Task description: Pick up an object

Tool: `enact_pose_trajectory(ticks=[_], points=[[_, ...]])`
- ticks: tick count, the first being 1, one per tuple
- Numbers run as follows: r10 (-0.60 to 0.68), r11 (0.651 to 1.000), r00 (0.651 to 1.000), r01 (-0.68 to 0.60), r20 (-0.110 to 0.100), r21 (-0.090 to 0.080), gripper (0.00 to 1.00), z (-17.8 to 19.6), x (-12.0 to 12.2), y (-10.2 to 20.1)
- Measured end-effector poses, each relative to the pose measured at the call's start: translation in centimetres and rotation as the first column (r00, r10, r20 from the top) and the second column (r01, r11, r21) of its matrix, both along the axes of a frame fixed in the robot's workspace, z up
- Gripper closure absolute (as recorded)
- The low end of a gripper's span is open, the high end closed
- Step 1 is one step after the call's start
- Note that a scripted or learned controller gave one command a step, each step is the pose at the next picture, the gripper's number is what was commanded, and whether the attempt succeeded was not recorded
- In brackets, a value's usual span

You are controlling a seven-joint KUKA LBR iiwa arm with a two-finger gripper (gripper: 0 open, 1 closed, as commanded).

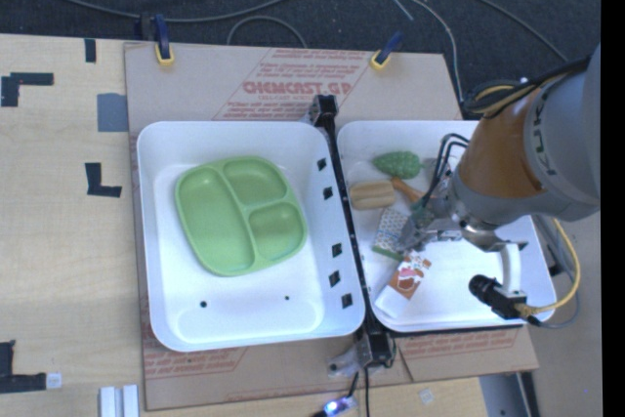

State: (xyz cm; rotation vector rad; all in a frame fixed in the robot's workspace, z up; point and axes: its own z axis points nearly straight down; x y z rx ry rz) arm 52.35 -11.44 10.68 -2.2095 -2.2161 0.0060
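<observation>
The right bin [459, 308] holds a green leafy toy [396, 162], a tan bread-like roll [371, 195], an orange carrot-like piece [406, 189], a patterned grey packet [391, 228] and a red-and-white packet [410, 275]. My gripper [422, 234] is low in that bin, just right of the patterned packet and above the red-and-white one. The wrist and arm body cover its tips. I see nothing clearly between them.
The left bin [166, 308] holds a green divided plate [241, 214]. A black divider [340, 220] runs between the bins. The grey and orange arm [518, 161] fills the right bin's right half. Cables trail behind the bench, and two clamps hold the cardboard's far edge.
</observation>
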Motion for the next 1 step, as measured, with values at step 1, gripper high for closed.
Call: enact_pose_trajectory(ticks=[1], points=[[-0.002, 1.000, 1.000, 0.002, 0.010, -0.006, 1.00, 4.59, 0.59, -0.74]])
